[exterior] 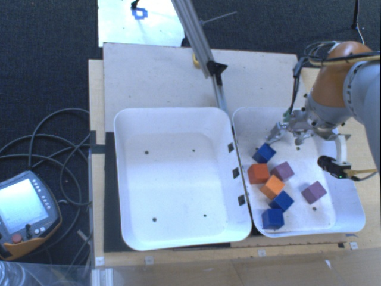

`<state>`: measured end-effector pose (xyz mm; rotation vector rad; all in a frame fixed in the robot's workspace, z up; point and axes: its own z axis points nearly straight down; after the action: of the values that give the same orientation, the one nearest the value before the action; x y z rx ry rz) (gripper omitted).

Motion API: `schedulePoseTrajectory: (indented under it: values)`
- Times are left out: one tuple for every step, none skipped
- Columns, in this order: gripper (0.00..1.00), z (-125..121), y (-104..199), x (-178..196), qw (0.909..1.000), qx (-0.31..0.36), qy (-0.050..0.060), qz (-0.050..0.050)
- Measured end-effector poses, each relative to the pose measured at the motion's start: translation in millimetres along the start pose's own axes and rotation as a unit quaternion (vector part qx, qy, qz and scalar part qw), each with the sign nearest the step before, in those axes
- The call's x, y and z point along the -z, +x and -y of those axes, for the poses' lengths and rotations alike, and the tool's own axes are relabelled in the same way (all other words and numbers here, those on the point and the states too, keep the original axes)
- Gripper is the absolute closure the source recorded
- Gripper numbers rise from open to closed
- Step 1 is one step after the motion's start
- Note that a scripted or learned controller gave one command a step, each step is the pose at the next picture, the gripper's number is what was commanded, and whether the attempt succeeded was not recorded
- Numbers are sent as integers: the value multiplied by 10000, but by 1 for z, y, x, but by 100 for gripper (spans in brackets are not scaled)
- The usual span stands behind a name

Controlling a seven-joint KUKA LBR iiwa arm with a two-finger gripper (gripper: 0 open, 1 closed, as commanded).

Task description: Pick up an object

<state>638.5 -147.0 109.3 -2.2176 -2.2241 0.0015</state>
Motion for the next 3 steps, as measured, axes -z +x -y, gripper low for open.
schedulePoseTrajectory:
  values:
    - [100,-2,-1,14,10000,10,-31,6]
    - [100,-4,6,77,10000,14,-53,9]
    - [100,-6,6,119,10000,11,-44,7]
